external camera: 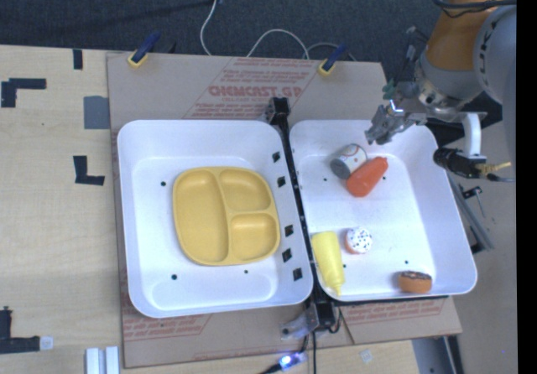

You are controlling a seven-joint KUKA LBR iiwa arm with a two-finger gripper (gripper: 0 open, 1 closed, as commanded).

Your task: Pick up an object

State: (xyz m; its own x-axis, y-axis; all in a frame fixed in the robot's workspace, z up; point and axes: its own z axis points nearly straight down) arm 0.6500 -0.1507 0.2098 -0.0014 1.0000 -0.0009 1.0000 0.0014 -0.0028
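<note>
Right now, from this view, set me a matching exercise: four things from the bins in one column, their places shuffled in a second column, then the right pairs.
Things
1. yellow tray
2. carrot
3. yellow bottle
4. doughnut

Places
A. near right corner of the right bin
B. middle of the left bin
C. far half of the right bin, beside a small grey piece
D. near left corner of the right bin, along the divider

Pairs: 1-B, 2-C, 3-D, 4-A

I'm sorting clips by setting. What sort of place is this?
Likely a robotics lab test bench rather than a kitchen: two white bins sit on cardboard clamped to the bench, holding toy food like a carrot and a yellow tray, with the gripper above.
</note>
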